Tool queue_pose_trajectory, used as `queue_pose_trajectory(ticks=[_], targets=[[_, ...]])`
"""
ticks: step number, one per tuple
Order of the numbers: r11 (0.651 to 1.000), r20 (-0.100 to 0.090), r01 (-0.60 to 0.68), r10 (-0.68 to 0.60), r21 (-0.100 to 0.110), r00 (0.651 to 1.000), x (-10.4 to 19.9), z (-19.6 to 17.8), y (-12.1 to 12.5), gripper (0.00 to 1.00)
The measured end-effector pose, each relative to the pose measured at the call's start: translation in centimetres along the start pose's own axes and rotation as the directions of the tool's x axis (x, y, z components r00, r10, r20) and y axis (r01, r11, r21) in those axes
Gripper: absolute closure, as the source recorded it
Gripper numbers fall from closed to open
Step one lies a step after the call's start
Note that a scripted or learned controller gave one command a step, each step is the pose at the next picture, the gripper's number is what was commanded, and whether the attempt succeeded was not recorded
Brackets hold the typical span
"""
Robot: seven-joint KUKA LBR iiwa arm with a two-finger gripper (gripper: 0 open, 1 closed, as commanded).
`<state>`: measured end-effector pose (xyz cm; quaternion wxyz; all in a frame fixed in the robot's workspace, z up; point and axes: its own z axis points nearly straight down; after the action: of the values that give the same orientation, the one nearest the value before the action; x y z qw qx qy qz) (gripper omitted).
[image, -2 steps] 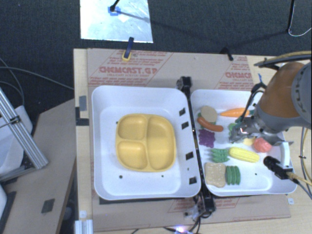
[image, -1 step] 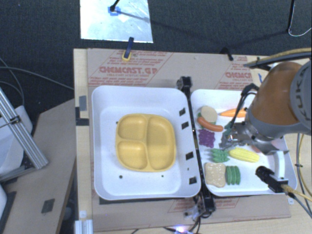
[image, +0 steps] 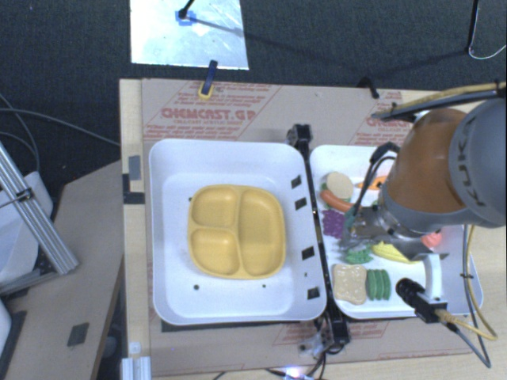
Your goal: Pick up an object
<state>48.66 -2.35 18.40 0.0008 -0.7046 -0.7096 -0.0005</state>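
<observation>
Gripper low among toy food in right bin — jaws unreadable, arm-hidden

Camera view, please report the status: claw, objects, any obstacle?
Claw low over right bin, among toy foods. Grip unconfirmed. Yellow tray in left bin. Arm covers part of right bin.

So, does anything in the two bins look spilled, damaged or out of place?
Nothing stands out. The yellow divided plate lies flat in the left bin. The toy foods, such as the bread slice and green pea pod, lie inside the right bin.
</observation>
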Motion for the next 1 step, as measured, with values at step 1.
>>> queue_pose_trajectory(ticks=[1], targets=[[1.000, 0.000, 0.002, -0.002, -0.007, 1.000, 3.84, -4.83, 0.17, 1.00]])
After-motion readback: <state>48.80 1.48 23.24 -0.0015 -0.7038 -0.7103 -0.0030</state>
